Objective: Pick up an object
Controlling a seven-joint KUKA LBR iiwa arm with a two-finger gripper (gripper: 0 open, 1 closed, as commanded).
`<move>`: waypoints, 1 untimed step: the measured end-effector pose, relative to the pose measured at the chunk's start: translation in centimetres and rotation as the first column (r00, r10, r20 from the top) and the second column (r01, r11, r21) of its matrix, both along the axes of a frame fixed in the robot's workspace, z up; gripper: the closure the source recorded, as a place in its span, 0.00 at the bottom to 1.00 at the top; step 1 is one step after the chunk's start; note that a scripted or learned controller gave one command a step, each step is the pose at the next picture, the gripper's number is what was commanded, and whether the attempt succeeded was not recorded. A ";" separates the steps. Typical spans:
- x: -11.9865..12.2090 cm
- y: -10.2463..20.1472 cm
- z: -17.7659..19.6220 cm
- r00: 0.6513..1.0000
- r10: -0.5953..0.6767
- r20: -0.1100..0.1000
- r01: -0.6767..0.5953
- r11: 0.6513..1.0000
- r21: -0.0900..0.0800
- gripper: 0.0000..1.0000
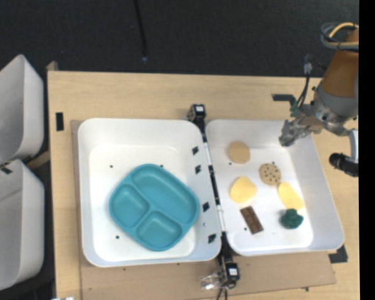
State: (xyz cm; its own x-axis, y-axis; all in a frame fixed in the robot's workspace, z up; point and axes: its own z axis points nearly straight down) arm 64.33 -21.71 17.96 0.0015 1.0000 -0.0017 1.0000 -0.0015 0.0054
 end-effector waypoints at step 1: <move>0.1 -0.1 3.1 1.000 0.003 0.000 -0.003 1.000 0.000 1.00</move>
